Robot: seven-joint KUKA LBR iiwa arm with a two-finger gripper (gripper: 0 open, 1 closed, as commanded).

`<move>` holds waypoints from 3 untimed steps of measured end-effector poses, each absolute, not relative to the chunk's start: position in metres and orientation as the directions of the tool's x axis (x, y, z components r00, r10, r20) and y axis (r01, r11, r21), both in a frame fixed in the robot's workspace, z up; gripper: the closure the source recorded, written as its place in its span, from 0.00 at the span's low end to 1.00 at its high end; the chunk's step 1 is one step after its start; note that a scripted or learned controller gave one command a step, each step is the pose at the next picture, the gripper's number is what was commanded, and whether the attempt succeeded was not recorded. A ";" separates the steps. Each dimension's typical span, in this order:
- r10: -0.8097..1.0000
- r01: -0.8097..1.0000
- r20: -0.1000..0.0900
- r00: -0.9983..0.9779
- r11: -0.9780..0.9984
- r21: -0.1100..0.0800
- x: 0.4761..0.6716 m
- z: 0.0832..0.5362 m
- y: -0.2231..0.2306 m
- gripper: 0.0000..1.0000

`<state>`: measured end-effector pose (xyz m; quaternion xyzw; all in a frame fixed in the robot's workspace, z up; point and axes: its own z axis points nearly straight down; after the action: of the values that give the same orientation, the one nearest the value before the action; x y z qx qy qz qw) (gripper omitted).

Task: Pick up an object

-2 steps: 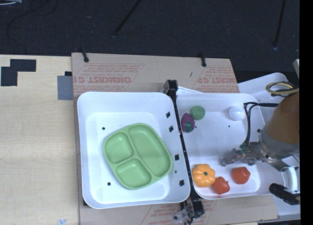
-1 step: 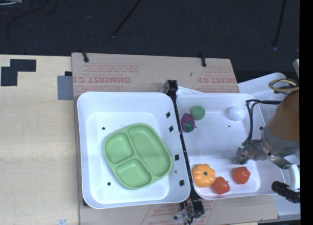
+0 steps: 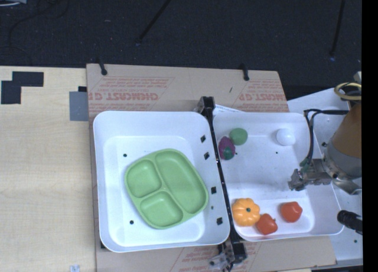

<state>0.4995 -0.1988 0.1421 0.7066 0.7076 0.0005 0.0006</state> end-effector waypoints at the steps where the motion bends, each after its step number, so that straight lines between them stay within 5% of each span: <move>1: 1.000 1.000 -0.001 -0.001 0.001 0.003 0.493 0.200 -0.194 1.00; 3: 1.000 1.000 0.002 -0.003 0.003 -0.003 0.496 0.243 -0.154 1.00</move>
<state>0.4956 -0.1535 0.2431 0.7061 0.7082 -0.0002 -0.0018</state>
